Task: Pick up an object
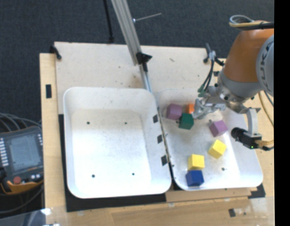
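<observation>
Seven blocks lay unlifted in your right bin (248, 173), operator, so picking was not yet done: your pincer (200, 108) hung at its far edge beside the green block (186, 121) and orange block (190, 108), grip state untellable.

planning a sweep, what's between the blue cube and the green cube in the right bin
In the camera view, bare white bin floor lies between the blue cube and the green cube; a yellow cube sits just right of that line.
</observation>
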`<action>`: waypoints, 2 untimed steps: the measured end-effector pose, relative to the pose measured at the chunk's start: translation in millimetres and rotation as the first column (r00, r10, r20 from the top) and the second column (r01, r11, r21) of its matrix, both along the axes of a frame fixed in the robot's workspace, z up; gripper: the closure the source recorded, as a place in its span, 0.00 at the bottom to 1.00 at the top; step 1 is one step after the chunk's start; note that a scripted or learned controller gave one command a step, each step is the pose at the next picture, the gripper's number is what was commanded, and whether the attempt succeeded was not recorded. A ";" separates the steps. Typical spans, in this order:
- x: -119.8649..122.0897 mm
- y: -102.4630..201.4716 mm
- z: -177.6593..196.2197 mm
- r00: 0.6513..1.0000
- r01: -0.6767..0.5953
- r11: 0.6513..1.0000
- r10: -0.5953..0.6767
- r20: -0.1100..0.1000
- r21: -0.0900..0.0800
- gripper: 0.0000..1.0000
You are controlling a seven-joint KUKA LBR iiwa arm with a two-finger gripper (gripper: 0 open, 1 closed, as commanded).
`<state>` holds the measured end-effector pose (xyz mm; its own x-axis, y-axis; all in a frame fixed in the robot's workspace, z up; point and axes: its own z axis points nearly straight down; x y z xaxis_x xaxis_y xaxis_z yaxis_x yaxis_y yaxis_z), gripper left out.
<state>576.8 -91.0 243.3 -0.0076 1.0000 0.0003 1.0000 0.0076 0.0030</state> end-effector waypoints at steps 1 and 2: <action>0.4 42.0 -0.8 1.000 0.001 1.000 -0.001 -0.002 0.000 1.00; 7.5 85.6 -3.0 1.000 0.001 1.000 -0.001 -0.002 0.000 1.00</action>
